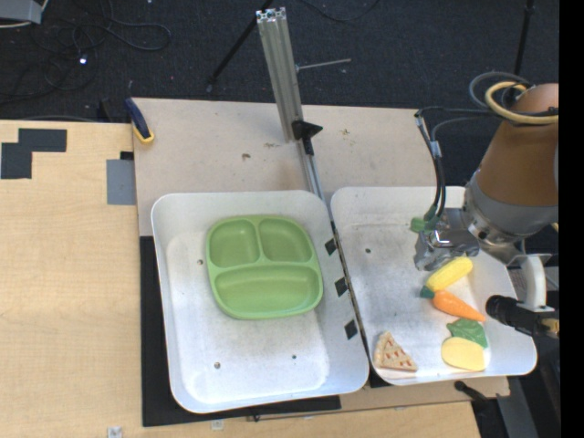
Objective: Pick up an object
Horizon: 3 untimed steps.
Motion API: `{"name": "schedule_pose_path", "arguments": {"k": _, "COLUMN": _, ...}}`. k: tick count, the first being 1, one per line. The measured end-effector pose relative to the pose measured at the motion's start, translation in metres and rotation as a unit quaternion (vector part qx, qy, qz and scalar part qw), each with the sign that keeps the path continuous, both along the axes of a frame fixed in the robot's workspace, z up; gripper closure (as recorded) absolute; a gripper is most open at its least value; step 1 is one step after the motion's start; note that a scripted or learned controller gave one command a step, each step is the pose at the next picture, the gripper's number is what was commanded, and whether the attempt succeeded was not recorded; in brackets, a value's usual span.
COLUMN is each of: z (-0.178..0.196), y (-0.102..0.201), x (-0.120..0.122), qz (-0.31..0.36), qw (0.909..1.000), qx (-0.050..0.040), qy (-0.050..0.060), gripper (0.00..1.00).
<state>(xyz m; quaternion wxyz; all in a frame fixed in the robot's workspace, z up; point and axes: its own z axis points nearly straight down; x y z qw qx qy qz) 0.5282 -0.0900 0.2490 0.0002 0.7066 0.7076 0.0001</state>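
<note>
Over the right bin (pixel 365 272), seen from the fixed camera above the tabletop (pixel 219 144), the grey arm reaches in from the right and its claw (pixel 432 252) hangs low at the bin's right side. Whether the claw is parted or closed cannot be told from this slant; nothing can be made out between its tips.

Just below and slightly right of the claw lies a yellow corn toy (pixel 451 272), its long axis running diagonally from lower left to upper right, touching or nearly touching the claw. Next down is a carrot (pixel 456 306), its long axis slanting from upper left to lower right, tip away from the claw. Farther toward the near rim sit a lemon with a green leaf (pixel 465 349) and a sandwich wedge (pixel 394 353), both well apart from the claw.

Judging by position, the corn is the likeliest pick, calling for a short drop with the claw set across its diagonal.

The left bin (pixel 182 354) holds a green divided plate (pixel 264 267).

No brand, label or legible writing can be read anywhere.
</note>
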Motion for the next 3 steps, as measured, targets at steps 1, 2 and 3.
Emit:
{"name": "schedule_pose_path", "arguments": {"k": 1, "z": 0.005, "y": 0.054, "x": -0.002, "qz": 0.002, "qw": 1.0000, "qx": 0.0011, "qy": 0.001, "gripper": 1.00}}
{"name": "schedule_pose_path", "arguments": {"k": 2, "z": 0.008, "y": 0.110, "x": -0.006, "qz": 0.002, "qw": 1.0000, "qx": 0.0012, "qy": 0.002, "gripper": 1.00}}
{"name": "schedule_pose_path", "arguments": {"k": 3, "z": -0.013, "y": 0.165, "x": -0.009, "qz": 0.002, "qw": 1.0000, "qx": 0.0006, "qy": 0.004, "gripper": 1.00}}
